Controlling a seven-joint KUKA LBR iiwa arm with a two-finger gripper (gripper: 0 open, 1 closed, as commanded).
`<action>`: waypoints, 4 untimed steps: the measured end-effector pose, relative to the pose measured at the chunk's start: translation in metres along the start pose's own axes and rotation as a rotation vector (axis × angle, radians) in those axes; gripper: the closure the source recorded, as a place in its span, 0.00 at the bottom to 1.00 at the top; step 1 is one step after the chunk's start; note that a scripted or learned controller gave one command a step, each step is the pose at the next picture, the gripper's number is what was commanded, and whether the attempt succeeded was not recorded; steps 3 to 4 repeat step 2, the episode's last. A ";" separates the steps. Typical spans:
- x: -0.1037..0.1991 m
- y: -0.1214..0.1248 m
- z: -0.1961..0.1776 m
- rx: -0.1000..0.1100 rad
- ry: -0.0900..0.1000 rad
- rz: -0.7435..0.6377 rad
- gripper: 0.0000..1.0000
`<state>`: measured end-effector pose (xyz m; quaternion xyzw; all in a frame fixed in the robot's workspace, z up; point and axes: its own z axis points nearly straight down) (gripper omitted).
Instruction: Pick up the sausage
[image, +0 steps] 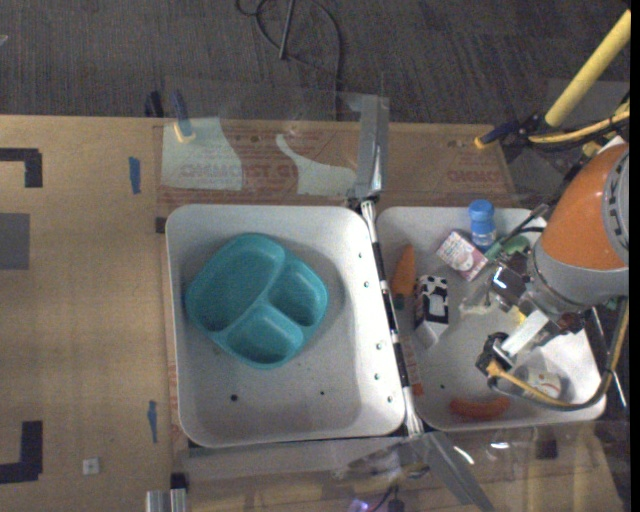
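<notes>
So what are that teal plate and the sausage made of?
The teal plate looks like moulded plastic, matte with a soft sheen: one even colour, rounded compartment walls. The sausage seems a toy, probably plastic or rubber, smooth and evenly reddish-orange; too small to say which.

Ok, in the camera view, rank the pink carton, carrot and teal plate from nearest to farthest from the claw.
1. Pink carton, right bin, beside the claw.
2. Carrot, by the right bin's left wall.
3. Teal plate, left bin.
</notes>
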<state>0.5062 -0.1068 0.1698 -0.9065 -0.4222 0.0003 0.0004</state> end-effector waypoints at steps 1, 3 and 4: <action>-0.045 0.008 0.076 -0.002 0.003 0.074 0.00; 0.033 0.093 0.082 -0.006 0.001 0.038 0.00; 0.033 0.093 0.082 -0.006 0.001 0.038 0.00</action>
